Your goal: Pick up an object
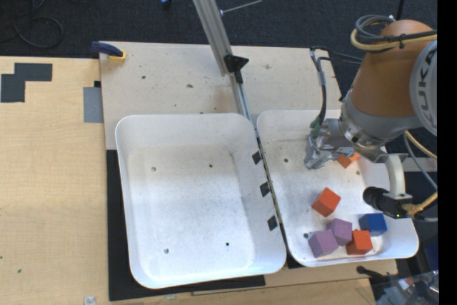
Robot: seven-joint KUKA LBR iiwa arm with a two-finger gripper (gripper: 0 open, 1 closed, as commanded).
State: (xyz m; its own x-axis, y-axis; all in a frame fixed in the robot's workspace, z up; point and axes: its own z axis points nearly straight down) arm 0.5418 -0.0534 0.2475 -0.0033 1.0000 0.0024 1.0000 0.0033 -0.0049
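The right bin [285,146] holds several small blocks. An orange cube [326,201] lies mid-bin. Two purple blocks [341,231] [322,243], an orange block [360,242] and a blue block [373,223] cluster at its near right corner. Another orange piece [347,161] peeks out just right of my gripper [315,158]. My gripper hangs low over the upper middle of the right bin, pointing down. The orange cube sits below it in the view and apart from it.
The left bin [186,196] sits beside the right one, with black clips [263,188] along the shared edge. A slanted aluminium bar [212,18] rises behind the bins. A blue and yellow clamp [107,50] lies at the bench's far left corner.
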